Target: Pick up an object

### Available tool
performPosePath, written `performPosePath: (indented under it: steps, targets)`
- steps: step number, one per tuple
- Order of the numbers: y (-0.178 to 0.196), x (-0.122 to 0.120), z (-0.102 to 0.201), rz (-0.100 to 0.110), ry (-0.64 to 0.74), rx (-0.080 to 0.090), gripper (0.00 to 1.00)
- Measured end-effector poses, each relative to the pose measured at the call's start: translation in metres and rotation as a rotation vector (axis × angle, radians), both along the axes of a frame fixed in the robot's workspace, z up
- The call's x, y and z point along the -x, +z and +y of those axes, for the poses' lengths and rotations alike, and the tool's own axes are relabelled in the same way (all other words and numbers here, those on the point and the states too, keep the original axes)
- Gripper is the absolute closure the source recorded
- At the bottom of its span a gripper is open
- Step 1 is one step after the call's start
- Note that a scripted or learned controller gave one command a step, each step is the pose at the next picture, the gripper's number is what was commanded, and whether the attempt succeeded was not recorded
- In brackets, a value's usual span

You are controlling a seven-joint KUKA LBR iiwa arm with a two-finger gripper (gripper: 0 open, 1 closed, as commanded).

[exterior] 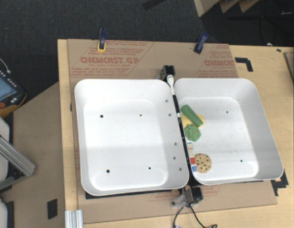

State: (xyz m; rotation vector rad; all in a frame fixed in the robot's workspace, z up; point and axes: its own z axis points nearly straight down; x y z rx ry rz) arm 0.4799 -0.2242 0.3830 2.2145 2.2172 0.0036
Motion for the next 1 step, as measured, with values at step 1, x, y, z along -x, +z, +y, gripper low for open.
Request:
performPosePath:
  steps: [1]
  targets:
    - [-0.1035, -0.0157, 0.0079, 0.016, -0.001, -0.008, 1.00]
